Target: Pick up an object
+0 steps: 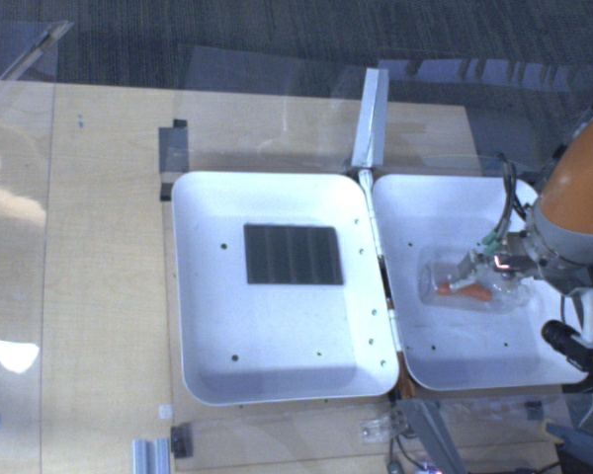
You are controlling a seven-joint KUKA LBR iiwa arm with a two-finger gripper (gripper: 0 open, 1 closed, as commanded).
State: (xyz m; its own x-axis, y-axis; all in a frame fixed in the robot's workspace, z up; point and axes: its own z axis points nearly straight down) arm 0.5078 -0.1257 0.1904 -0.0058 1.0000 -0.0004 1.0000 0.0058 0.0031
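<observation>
Touching clear orange-tipped object (466, 286): gripper (494, 262)

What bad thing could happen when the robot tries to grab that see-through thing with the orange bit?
The gripper is low in the right bin, right at the clear plastic object with the orange piece. Two things might go wrong. Clear plastic looks slippery and rounded, so it could slide away instead of being caught. Also, the object lies close to the bin floor, so the gripper may scrape the bin or just push the object sideways.
</observation>
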